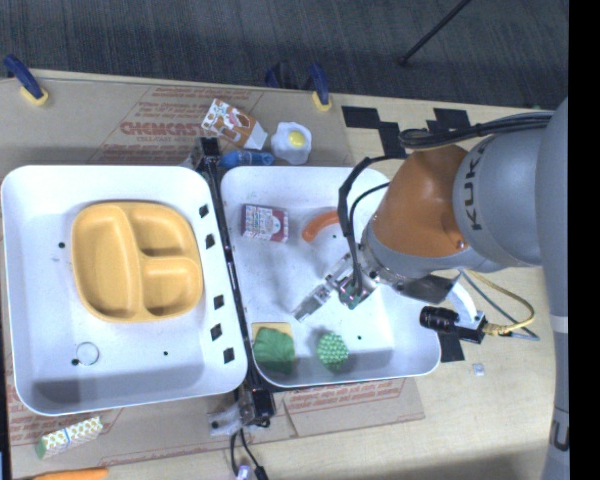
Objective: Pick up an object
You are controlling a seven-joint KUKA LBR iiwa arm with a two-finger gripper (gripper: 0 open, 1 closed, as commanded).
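Camera view | claw (318,301) fingers apart, holding nothing | go straight down over green ball (331,349), then squeeze

The orange piece (320,226) by the right bin's (280,183) far wall runs under the arm's cable (346,208) (its far end hidden), and the arm (510,198) is cut off at the frame's right.

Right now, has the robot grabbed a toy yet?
Not yet. Done: the gripper is already down inside the right bin. In hand: nothing shows between its fingers. Left: closing on something and lifting it. The green ball, green block, little box and orange piece lie loose there.
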